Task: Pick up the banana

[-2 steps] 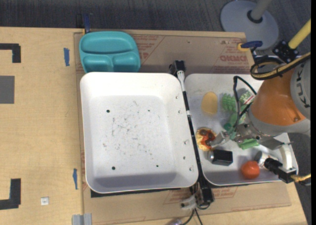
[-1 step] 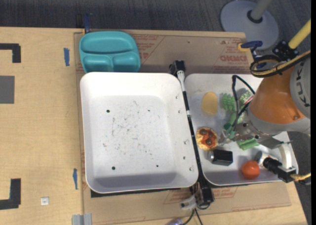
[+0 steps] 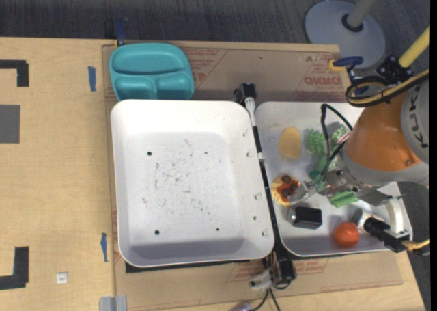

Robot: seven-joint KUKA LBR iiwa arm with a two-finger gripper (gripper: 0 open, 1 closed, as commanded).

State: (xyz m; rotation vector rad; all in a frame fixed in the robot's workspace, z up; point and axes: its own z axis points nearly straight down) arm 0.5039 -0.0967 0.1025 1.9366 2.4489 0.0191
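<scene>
Banana [image 3: 290, 142] lay clear beyond the claw [image 3: 315, 186], whose state I couldn't tell; crowded green toys [image 3: 316, 141] beside it risked a mistaken grab

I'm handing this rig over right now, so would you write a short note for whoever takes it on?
Gripper: low in the right bin, among the toys; whether its fingers are open or shut cannot be seen.
Banana: I take the pale yellow piece near the right bin's far left corner to be it; it lies apart from the gripper, untouched.
Nearby: green item, black block, red-orange ball.
Done: arm is over the right bin.
Left: reach the banana, grasp, lift.
</scene>
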